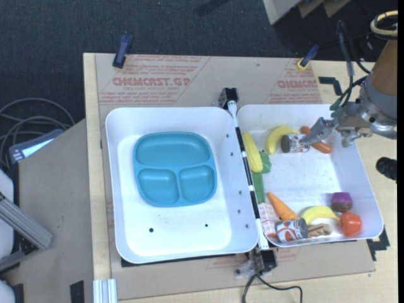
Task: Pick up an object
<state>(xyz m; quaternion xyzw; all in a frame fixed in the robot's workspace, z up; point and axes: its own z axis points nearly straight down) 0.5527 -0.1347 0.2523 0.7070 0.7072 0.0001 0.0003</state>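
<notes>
My gripper [331, 136] hangs over the far right part of the right bin [369, 188], open, with nothing held between its fingers. Its left finger [314, 133] is next to a small dark can [294, 144] lying on its side, and an orange piece [322, 148] lies just below the gripper. A yellow banana [276, 136] lies left of the can. Along the bin's left wall rests a corn cob [253, 153] with green husk. At the near end lie a carrot [280, 206], a labelled can [293, 231], a second banana [319, 214], a purple piece [341, 201] and a red tomato [351, 223].
The left bin [120, 169] holds a blue divided plate [175, 168]. A black divider with clamps [243, 169] runs between the bins. Cables hang near the arm at the upper right. The middle of the right bin's floor [309, 178] is bare.
</notes>
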